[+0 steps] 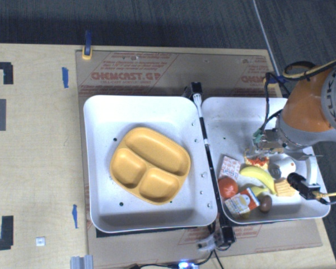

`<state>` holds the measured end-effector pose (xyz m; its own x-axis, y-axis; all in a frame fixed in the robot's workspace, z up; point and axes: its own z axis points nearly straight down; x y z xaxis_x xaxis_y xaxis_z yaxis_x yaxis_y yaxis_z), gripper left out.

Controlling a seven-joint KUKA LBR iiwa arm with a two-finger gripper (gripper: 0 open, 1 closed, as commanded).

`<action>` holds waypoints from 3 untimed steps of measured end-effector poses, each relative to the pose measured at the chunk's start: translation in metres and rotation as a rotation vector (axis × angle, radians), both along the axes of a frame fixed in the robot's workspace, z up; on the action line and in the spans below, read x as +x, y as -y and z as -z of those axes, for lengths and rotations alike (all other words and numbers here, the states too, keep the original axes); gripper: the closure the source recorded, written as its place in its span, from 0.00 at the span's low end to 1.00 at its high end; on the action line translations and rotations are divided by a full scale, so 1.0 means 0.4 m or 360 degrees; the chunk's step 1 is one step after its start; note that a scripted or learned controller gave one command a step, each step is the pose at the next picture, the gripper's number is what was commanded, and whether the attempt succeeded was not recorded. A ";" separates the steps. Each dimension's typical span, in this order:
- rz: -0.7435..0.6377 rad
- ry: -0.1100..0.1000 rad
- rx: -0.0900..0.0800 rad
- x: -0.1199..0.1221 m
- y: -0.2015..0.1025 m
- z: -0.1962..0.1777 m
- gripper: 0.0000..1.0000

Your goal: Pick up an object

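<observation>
two shallow white bins sit side by side on a brown sheet with red lettering [129, 72], which lies on a pale wooden tabletop [33, 150]. the left bin [95, 116] holds one thing, a big yellow divided tray [150, 164] with three hollows, lying a little askew in the middle of the bin.

the right bin [229, 114] carries a small heap of play food crowded into its near corner: a yellow banana [257, 176], a red tomato [227, 187] just beside it, a small white packet with red print [230, 166] toward the bin's left wall, a little carton with a red and orange label [242, 202] at the front wall, a brown round piece [265, 204] touching the banana's end, and a pale yellow wedge [284, 189]. they all press against each other, so none lies free of its neighbours.

the arm [311, 108], grey with its orange band, comes in from the right and hangs over this heap. the tool [267, 150] sits low just above the banana and something red and orange; i cannot tell from here whether it is released or clenched, and nothing shows plainly in its grasp. a white rounded part and a black piece [302, 185] of the arm's end cover the right side of the pile.

black cables run along the gap between the bins, and blue tape marks [65, 77] dot the tabletop. dark carpet [157, 10] lies beyond.
</observation>
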<state>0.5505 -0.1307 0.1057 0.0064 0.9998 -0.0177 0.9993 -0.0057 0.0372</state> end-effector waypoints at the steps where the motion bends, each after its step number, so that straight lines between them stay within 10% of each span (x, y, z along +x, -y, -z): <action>1: -0.0002 -0.0003 0.0001 -0.001 -0.001 0.001 0.00; 2: -0.0007 -0.0035 0.0024 -0.150 -0.047 0.040 0.00; 3: -0.0012 -0.0035 0.0031 -0.147 -0.052 0.014 1.00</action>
